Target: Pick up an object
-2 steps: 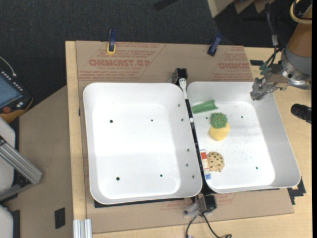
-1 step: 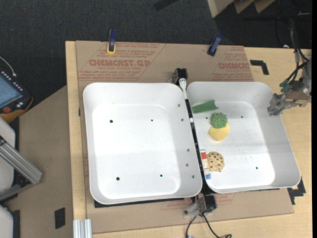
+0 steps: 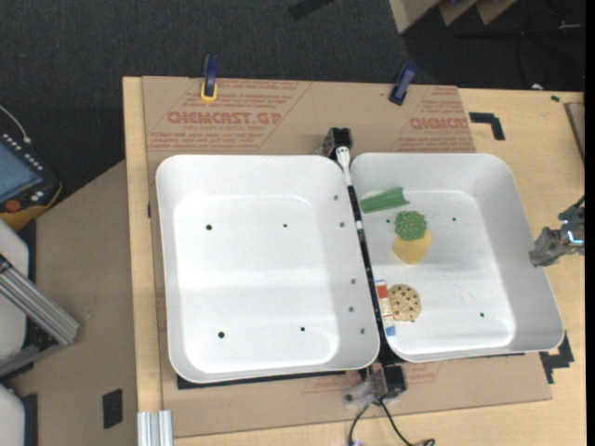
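The right bin [image 3: 483,189] holds three small things near its left side. A flat green strip [image 3: 383,199] lies toward the back. In front of it a green studded ball sits on a yellow piece [image 3: 411,235]. A round tan cookie-like disc [image 3: 403,301] rests near the front left, beside a small red, white and blue card [image 3: 384,305] by the wall. My gripper [image 3: 556,242] shows at the frame's right edge, just outside the right bin's right rim and well away from all these things. Nothing is seen between its fingers.
The left bin [image 3: 186,193] stands beside the right one on a cardboard sheet [image 3: 279,105]. Blue and yellow clamps [image 3: 209,80] pin the sheet at the back. A cable and connector [image 3: 376,393] lie at the front between the bins.
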Controlling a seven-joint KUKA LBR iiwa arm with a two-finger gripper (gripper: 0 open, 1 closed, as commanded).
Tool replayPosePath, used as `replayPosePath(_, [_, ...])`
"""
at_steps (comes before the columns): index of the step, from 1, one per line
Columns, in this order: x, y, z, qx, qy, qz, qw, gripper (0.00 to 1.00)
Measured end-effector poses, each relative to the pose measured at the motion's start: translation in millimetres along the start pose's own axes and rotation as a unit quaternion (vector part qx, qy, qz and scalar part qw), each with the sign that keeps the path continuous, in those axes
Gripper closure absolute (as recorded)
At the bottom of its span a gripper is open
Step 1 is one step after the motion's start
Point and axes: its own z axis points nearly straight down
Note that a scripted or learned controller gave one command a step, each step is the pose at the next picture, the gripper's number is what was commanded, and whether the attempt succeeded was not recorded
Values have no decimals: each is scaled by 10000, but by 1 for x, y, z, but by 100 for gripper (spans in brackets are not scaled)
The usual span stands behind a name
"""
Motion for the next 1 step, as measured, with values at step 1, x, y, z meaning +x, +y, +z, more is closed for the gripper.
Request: replayPosePath(1, [98,-2,-3,-9,23,-78,10000,100])
